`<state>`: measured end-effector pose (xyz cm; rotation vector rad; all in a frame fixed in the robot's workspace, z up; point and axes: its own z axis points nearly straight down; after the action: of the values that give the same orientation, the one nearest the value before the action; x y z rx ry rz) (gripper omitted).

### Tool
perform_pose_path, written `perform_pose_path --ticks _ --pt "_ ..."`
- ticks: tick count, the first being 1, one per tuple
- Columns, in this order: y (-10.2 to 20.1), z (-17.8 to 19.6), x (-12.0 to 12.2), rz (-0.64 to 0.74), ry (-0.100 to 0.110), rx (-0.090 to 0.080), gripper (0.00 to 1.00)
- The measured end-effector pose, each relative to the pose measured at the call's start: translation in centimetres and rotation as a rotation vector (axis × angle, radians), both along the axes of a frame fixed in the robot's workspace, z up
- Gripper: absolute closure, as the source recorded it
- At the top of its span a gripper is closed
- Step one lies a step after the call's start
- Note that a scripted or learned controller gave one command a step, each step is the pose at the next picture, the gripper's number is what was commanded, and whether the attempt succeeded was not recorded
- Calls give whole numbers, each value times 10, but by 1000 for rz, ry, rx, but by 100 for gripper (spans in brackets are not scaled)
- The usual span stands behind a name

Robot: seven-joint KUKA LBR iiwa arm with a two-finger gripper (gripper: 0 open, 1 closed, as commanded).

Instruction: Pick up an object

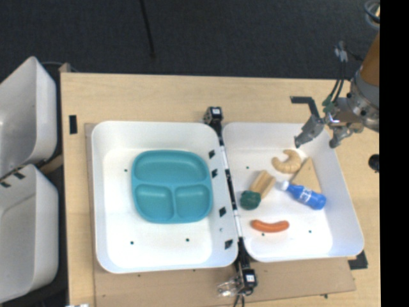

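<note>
Honestly the croissant (287, 163) looks easiest: prob light, stiff plastic, curved so maybe slippery; sits in the right bin (339, 229) just below the gripper (319, 132), whose jaws are spread w/ nothing between; pinch across its middle imo.

In the right bin (332, 229), the croissant (287, 163), blue bottle (305, 196), green-tipped wooden piece (256, 190) and sausage (270, 226) crowd the middle, leaving bare floor along the far and right edges. The left bin (112, 235) is open around its teal divided plate (171, 185).
</note>
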<state>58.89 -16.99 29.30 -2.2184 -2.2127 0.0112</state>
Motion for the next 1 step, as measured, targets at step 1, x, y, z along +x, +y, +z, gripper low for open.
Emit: perform_pose_path --ticks 1 --pt "1 7 2 3 -12 -1 0"
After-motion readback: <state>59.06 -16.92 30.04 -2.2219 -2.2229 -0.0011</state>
